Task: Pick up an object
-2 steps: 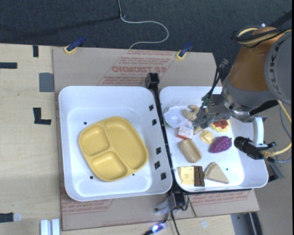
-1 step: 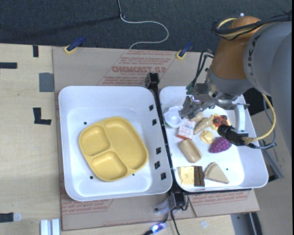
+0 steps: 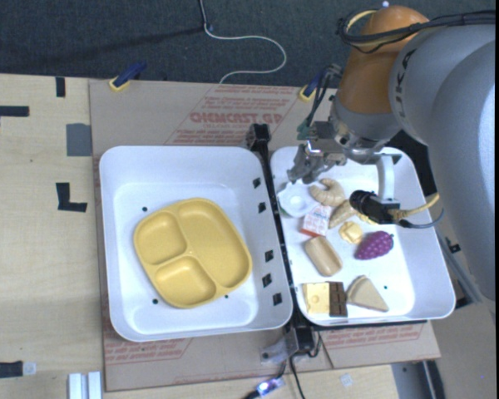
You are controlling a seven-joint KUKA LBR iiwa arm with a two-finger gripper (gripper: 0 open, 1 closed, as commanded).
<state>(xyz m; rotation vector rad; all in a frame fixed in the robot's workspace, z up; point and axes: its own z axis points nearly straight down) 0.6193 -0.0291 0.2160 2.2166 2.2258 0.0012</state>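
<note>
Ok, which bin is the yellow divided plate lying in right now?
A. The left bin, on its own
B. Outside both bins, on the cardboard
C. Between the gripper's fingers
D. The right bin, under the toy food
A: the yellow divided plate lies flat in the left bin, while the gripper is over the right bin with the toy food.

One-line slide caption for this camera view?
KUKA arm's gripper hovers over the right bin of toy food, near a croissant; a yellow divided plate lies in the left bin.

Yellow divided tray point(image 3: 192, 250) in the left bin point(image 3: 116, 169), cardboard sheet point(image 3: 224, 110) under both bins, white cable point(image 3: 248, 44) on dark floor
</note>
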